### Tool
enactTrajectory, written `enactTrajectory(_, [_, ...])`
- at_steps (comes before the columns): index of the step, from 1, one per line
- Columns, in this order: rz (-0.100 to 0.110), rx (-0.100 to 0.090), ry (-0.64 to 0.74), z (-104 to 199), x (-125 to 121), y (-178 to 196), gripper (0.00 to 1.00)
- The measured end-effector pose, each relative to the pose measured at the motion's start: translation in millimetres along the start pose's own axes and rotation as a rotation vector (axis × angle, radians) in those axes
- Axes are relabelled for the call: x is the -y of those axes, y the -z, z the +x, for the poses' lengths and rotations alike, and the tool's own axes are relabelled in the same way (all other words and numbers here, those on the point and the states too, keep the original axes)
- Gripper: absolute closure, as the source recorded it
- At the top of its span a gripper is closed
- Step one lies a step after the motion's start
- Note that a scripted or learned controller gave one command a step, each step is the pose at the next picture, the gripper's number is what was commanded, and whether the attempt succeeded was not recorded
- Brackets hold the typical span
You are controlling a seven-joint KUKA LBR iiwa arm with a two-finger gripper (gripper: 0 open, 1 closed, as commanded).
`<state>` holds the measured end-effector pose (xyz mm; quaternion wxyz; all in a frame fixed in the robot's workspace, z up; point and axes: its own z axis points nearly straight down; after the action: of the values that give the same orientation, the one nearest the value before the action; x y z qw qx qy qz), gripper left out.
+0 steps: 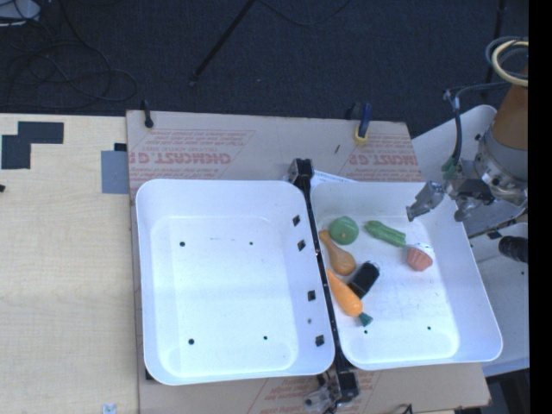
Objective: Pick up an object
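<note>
On cardboard-topped bench, two white bins; gripper over right bin, fingers spread, holding nothing.

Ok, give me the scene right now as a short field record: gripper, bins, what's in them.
gripper: above the right bin's upper right edge, nothing between its fingers
right bin: holds all the objects
objects: green ball, green pod, pink piece, tan gourd, black block, orange carrot
cluster: gourd, block and carrot bunched near the divider
left bin: white, beside the right one
nearest to gripper: pink piece and green pod
</note>
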<state>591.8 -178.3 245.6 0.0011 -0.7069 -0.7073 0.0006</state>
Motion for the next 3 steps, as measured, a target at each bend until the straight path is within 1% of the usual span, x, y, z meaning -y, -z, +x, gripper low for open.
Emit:
enactTrajectory(1, [0.005, -0.002, 0.004, 13, -25, -164, 0.00])
enactTrajectory(2, [-0.020, 0.003, 0.005, 68, -39, 83, 0.00])
enactTrajectory(3, [0.010, -0.003, 0.006, 143, -34, -22, 0.00])
